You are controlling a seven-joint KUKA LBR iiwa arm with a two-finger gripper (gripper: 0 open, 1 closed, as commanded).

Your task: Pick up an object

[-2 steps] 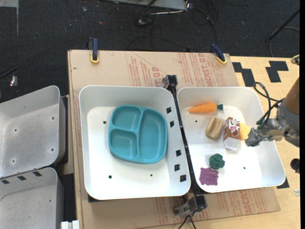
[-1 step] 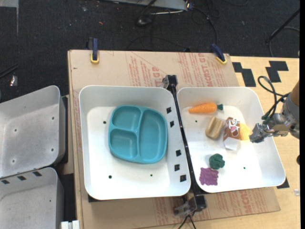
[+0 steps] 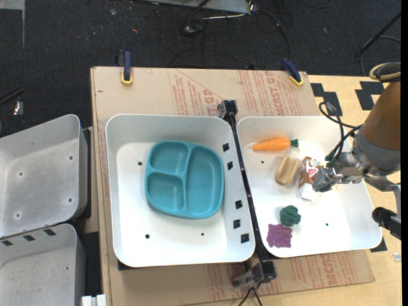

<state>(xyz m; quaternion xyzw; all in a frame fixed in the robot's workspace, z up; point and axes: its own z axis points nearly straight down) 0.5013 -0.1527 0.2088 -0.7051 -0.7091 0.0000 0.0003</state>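
Observation:
The right bin (image 3: 357,231) holds several small objects. An orange carrot (image 3: 273,145) with a green top lies near the bin's back. A tan block (image 3: 287,169) rests in front of the carrot. Further forward are a dark green lump (image 3: 291,215) and a purple bunch (image 3: 279,235). My gripper (image 3: 320,178) is low in the bin, right of the tan block, directly against a small red-and-white item (image 3: 310,171). Part of that item is hidden by the gripper.
In the left bin (image 3: 127,234) lies a teal divided plate (image 3: 185,178). A black divider (image 3: 242,183) with clips runs between the two bins. White trays (image 3: 38,164) lie off the bench at the left. The arm's wrist (image 3: 382,139) hangs over the right bin's right edge.

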